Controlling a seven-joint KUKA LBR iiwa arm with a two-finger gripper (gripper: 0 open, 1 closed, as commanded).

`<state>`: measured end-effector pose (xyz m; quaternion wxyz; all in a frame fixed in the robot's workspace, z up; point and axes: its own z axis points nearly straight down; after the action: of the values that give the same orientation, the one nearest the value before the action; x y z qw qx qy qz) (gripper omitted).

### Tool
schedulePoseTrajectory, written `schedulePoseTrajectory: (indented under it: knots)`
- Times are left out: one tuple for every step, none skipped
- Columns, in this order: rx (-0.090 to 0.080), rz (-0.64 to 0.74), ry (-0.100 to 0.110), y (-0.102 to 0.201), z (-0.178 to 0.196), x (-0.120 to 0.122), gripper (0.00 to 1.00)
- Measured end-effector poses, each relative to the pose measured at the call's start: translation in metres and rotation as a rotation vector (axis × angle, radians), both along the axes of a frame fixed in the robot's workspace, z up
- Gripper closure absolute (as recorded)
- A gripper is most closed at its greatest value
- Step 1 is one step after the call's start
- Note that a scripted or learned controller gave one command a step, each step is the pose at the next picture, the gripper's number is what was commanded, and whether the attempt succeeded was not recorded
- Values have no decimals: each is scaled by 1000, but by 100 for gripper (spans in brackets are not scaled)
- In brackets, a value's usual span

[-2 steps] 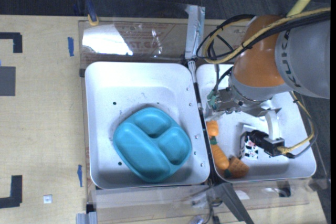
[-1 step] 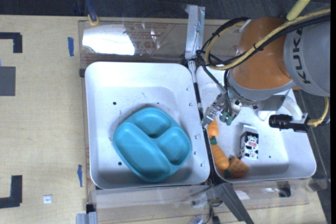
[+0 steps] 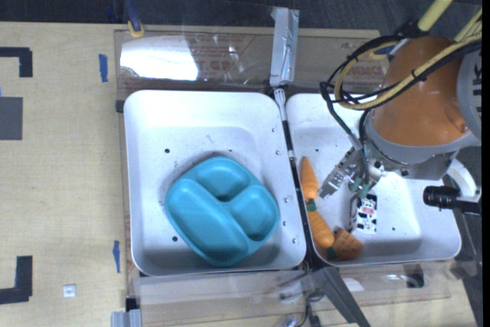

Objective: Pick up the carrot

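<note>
Although the task is judged to be under way, nothing is seen to be lifted yet; the wooden bench (image 3: 61, 165) is taken first, on which the two white bins are set side by side. The left bin (image 3: 153, 119) is occupied by a blue divided dish (image 3: 222, 207), which plays no part in the task; the right bin (image 3: 429, 233) is the one that is reached into. The arm (image 3: 417, 99) is seen over the upper right of that bin, its orange band hung with black and yellow cables; the gripper (image 3: 351, 184) is carried low over the bin's middle, near the carrot but apart from it; whether it is spread or pressed together cannot be told, since its end is lost among metal parts and small cables.

The carrot (image 3: 308, 178) is found lying along the left wall of the right bin, on the floor, just beside the divider; a second orange length (image 3: 321, 227) is seen below it, with a small green mark between, and whether the two are one thing cannot be told; a smaller brownish-orange piece (image 3: 349, 245) lies at the near wall. No orange is seen inside the gripper; the approach is therefore judged largely made, while the closing on the carrot and the lift are judged to be left.
</note>
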<state>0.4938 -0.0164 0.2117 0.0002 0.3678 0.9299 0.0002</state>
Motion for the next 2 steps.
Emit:
schedulePoseTrajectory:
  knots:
    - [-2, -111, -6, -63, 55, -13, 100]
    - [1, -19, 5, 26, -29, -15, 100]
